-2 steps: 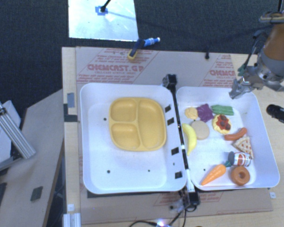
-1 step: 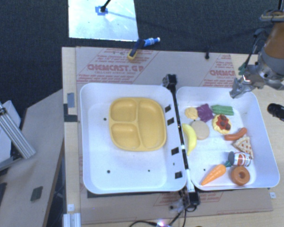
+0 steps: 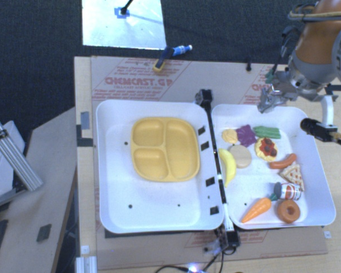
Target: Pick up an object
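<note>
Two white bins on bench. Left bin (image 3: 111, 209): yellow divided plate (image 3: 163, 149). Right bin (image 3: 318, 169): toy food, including banana (image 3: 229, 166), carrot (image 3: 257, 209), donut (image 3: 288, 211), at 6 o'clock from gripper (image 3: 269, 102). Gripper above bin's far rim; finger state indiscernible, nothing seen held.

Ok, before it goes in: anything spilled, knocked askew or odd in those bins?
Nothing stands out. The toy food lies inside the right bin, with the banana against the divider. The yellow tray sits flat in the left bin. The gripper hovers at the right bin's far rim.
</note>
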Robot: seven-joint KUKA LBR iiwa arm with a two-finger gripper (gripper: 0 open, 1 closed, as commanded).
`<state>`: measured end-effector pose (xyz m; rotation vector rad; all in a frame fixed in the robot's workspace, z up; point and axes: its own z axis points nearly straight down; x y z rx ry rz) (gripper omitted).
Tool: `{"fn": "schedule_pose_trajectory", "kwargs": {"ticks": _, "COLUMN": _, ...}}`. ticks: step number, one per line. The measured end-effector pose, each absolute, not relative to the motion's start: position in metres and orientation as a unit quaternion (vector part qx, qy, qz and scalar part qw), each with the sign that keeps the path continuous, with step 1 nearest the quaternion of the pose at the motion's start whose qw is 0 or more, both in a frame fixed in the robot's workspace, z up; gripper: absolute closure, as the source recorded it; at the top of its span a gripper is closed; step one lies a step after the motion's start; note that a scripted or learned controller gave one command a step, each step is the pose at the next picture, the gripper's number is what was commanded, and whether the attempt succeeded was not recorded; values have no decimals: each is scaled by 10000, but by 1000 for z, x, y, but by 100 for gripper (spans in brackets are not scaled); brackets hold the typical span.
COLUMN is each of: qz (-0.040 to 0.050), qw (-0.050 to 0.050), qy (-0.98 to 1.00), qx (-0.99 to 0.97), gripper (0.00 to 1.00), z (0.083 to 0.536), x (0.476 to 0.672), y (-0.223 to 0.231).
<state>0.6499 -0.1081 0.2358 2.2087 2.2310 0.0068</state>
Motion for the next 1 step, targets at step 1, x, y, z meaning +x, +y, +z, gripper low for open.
{"fn": "schedule_pose_trajectory", "kwargs": {"ticks": 1, "qz": 18, "qw": 7, "qy": 7108, "qx": 7034, "gripper": 100, "z": 242, "x": 651, "y": -49}}
